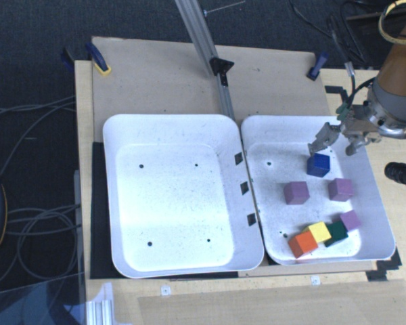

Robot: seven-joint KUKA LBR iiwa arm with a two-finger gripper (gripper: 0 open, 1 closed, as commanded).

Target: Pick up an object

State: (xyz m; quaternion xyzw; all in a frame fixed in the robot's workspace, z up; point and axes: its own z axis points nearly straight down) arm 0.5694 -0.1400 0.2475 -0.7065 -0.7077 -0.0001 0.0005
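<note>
Right bin: hand above blue cube.

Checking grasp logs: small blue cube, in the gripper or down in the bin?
Down. The small blue cube rests on the right white bin's floor, below the open two-finger gripper, not between its fingers.

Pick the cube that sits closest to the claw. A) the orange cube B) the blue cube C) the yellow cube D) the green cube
B: the blue cube lies right beside and just below the claw in the right bin, while the orange cube, yellow cube and green cube cluster at that bin's near edge.
</note>
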